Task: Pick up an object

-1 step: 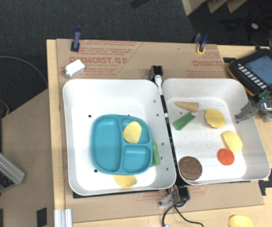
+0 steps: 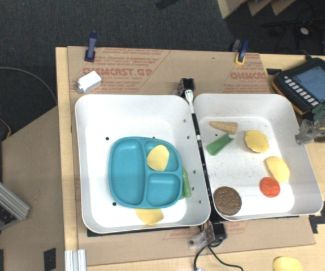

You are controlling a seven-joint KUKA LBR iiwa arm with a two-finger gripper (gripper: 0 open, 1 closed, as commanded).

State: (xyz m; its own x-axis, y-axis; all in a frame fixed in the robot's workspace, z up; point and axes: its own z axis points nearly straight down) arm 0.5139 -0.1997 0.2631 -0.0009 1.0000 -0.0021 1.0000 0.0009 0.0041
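step: pick not begun | gripper (image 2: 308, 133): right bin's far right rim, grip state cannot tell | target: yellow lump (image 2: 256, 141) just left | next: reach left, descend

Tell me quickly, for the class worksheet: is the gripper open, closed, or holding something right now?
Gripper: cannot be told. The red piece and the other items lie loose in the right bin.
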